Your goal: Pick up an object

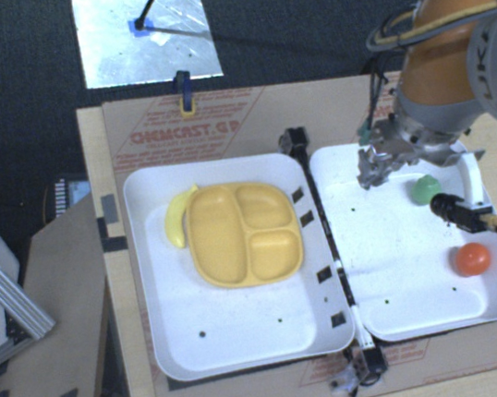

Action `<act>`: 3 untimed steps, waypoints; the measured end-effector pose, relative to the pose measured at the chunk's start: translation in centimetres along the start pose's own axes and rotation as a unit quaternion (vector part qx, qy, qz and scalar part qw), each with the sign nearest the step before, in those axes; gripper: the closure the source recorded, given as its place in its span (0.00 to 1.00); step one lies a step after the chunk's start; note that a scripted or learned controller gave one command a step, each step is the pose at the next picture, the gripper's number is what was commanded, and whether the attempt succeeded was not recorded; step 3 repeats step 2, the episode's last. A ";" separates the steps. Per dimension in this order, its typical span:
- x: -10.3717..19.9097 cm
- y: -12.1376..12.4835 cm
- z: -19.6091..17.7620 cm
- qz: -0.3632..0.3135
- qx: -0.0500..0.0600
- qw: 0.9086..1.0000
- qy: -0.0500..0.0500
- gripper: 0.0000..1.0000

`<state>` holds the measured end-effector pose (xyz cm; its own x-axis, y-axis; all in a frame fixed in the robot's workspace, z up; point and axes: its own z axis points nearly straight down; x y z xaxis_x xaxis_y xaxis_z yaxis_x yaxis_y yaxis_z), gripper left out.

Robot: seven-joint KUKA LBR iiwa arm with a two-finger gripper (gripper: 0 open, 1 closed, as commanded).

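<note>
The green ball point(426, 188) lies in the right bin point(406, 308), in its far half and toward the right wall. An orange ball point(471, 258) lies in the same bin, nearer the camera and close to the right wall, apart from the green one. These are the 2 loose things in this bin.

My gripper point(373, 168) hangs over the far part of the right bin, to the left of the green ball and near it, not touching it. I cannot tell from this view how far it is open, or whether it has hold of anything. My arm point(448, 12) reaches in from the right, its orange band high above the bin's far right corner.

The left bin point(242, 334) sits edge to edge with the right one, with a dark strip of clips point(313, 220) along the seam. In it lies a yellow plate point(240, 233) with 3 compartments, set in the far half of the bin. A yellow banana-shaped piece point(175, 218) lies against the plate's left edge, touching it or just beside it.

Both bins rest on a sheet of cardboard point(186, 130) with red print. A blue and yellow clamp point(184, 91) grips its far edge, and beyond that lies a silvery square sheet point(145, 31) on dark floor.
</note>
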<state>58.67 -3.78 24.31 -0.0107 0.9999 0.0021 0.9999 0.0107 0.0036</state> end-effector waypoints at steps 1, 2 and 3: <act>5.8 1.0 1.3 0.000 0.001 1.000 0.000 1.00; 10.7 2.1 2.3 0.000 0.001 1.000 0.000 1.00; 10.7 2.1 2.3 0.000 0.001 1.000 0.000 1.00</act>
